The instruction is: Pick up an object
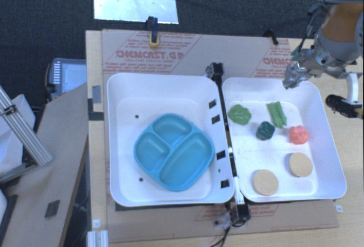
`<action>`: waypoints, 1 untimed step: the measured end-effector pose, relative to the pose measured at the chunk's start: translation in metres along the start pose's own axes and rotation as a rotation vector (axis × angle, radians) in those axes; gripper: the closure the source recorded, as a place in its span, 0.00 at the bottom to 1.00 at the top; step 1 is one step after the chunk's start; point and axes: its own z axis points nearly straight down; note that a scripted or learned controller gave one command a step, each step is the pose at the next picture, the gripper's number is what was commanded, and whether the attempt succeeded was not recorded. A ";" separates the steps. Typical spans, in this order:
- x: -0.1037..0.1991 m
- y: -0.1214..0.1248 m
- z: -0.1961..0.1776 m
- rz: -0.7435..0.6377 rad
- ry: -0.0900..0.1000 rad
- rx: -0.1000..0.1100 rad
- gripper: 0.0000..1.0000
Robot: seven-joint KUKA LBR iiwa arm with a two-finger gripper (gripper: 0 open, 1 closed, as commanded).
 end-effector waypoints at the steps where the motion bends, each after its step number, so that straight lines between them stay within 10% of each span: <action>1: 0.046 -0.027 -0.010 -0.002 0.003 0.006 1.00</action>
